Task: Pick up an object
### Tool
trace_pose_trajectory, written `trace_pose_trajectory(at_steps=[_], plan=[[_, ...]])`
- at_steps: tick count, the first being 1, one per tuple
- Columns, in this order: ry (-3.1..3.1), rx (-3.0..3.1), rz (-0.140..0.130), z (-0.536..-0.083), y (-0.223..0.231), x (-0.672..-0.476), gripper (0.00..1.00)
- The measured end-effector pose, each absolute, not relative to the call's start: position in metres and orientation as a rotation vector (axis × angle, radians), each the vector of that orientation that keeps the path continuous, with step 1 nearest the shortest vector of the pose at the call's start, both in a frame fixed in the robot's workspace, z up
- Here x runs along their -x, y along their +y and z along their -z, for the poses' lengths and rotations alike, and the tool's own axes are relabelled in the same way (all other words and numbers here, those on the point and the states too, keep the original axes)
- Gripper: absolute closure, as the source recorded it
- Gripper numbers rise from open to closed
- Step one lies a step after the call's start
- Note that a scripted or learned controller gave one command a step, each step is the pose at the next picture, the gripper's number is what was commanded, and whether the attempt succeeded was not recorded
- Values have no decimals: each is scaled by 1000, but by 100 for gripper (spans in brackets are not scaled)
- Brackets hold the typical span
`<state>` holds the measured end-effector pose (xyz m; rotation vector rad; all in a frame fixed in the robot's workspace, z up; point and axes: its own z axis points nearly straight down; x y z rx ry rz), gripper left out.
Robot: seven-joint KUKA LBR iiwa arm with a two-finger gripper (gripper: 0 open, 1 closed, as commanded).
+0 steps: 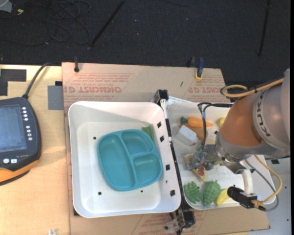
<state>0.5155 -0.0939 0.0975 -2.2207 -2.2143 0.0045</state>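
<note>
— Gripper's [202,161] down in the right bin [213,205], as far as I can see from my screen. It sits in a clutter of small things near the bin's middle, under the orange band [237,124] of the arm.

— Open or closed?

— I can't tell — the wrist covers most of it, and what shows is dark and tangled with the small multicoloured pieces [198,166] below it. I can't say anything is held.

— What's around it?

— A grey-white block [187,135] lies just up and left of it, and an orange carrot-like piece [198,123] sits beyond that toward the far wall. Two green lumpy items [204,192] lie side by side near the front edge, with a yellow piece [223,196] touching the right one.

— And the other bin?

— I see the left bin [83,131] holding a teal divided plate [129,158], lying flat, with a green scrap [148,129] at its upper right corner. A teach pendant [12,133] rests on the bench to the left.
</note>
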Motion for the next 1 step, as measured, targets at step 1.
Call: trace_pose_trajectory(at_steps=[1], plan=[[-2228,2217,7,-192,-48,-522,100]])
